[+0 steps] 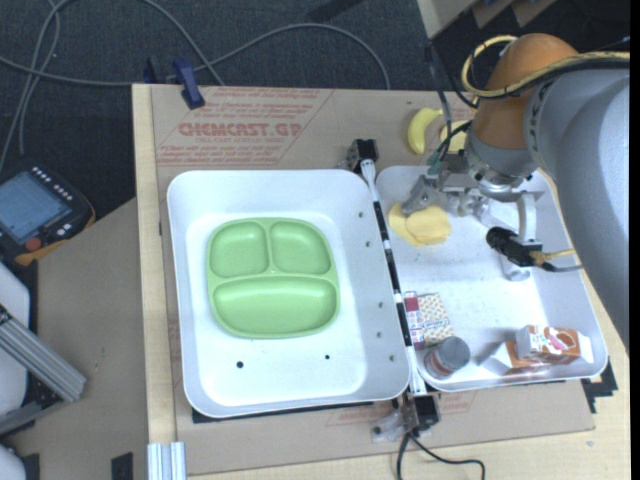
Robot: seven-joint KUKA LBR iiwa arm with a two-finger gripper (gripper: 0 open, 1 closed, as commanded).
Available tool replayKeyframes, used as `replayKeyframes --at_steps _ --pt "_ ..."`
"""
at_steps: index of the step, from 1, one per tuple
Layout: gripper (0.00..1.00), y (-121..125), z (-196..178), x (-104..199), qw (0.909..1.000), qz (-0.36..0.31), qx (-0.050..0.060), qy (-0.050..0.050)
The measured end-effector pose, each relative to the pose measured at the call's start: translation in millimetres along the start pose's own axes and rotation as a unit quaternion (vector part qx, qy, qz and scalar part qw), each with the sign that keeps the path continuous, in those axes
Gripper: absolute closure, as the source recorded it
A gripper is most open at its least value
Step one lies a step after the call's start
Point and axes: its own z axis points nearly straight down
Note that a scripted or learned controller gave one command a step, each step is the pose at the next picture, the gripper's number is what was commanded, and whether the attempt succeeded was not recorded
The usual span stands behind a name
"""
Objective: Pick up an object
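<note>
The gripper (436, 198) hangs low over the far end of the right bin (485, 298), directly above a soft-looking yellow lump (427, 228) that lies close to the wall shared with the left bin (190, 268). The lump seems the likeliest target. From this slanted view the claw's metal parts blur into the wrist, so it cannot be told how far it is open, or whether it touches the lump or only hovers over it. Nothing is visibly in its grasp.

The main risk is position. The lump sits near the dividing wall and partly under the claw's near side, so an off-centre descent could catch its edge and push it against the wall instead of enclosing it. Its rounded, uneven shape could also let it squirt sideways out of a closing grip. If it is soft, a hard squeeze may deform it and the hold may fail on lifting.

The other things are well apart and unlikely to interfere: a patterned packet (428, 318), a grey cap (450, 353) and an orange carton (545, 346) at the near end, and a green divided plate (270, 276) in the left bin.
</note>
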Motion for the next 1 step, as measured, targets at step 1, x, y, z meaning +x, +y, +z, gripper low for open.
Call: replayKeyframes --at_steps 1 --pt "0.00 -0.1 -0.1 6.1 1.0000 0.000 0.001 0.000"
